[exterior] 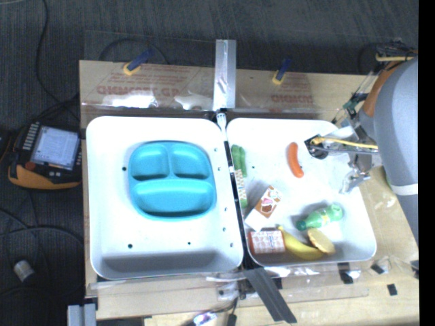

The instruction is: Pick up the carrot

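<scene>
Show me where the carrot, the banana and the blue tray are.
carrot (294, 159), camera view, middle of its orange body.
banana (296, 247), camera view, middle of its yellow curve.
blue tray (171, 201), camera view, floor of its large compartment.

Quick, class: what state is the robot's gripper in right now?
Gripper: open or closed cannot be told; the carrot lies apart from it.

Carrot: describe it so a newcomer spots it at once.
Of the two white bins, take the right bin. The carrot lies alone in its upper half, near the middle. It is the only orange stick; the green stick hugs the left wall.
</scene>
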You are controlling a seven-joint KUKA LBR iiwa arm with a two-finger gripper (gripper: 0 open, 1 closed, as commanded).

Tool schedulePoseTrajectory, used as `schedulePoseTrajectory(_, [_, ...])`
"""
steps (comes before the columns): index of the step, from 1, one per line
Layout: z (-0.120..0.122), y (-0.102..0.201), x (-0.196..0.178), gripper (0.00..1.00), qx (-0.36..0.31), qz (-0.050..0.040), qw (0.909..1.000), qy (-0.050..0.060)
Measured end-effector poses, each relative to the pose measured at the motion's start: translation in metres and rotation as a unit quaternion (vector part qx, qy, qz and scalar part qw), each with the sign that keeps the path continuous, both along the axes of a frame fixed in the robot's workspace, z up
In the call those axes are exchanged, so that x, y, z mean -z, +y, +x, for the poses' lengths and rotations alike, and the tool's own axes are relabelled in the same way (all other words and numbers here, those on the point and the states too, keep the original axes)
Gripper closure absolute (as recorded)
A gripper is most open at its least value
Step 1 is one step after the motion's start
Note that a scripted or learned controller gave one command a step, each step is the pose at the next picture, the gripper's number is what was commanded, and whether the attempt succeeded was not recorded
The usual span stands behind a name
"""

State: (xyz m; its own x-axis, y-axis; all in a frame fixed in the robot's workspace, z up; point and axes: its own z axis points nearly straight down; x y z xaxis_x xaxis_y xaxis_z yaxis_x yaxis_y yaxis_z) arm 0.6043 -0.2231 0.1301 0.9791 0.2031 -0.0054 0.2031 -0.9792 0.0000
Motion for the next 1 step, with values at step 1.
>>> schedulePoseTrajectory(1, [-0.0218, 0.0091, 0.0377, 0.00, -0.005, 0.0043, 0.9999, -0.011])
